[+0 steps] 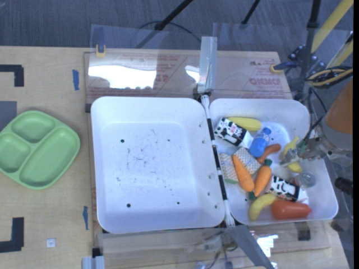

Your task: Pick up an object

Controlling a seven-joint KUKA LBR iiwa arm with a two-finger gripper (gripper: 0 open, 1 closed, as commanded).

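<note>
Step judged: approach, nothing lifted yet.

Near edge of right-hand shallow white plastic bin (pixel 322 206): red plastic toy pepper (pixel 290 209), yellow toy banana (pixel 259 205).

Mid-bin: two orange toy carrots (pixel 243 172); blue toy bottle (pixel 258 145) beyond.

Far side: black-and-white cow-print block (pixel 230 131), second yellow banana (pixel 245 123).

Jaws (pixel 303 151) hung at bin's right edge, over small yellow-green piece (pixel 291 147); cannot tell width or contact.

Next move likely called for descent, closing squarely on one item.

Left-hand white bin (pixel 106 167), green divided plate (pixel 37 149) stood apart.
</note>
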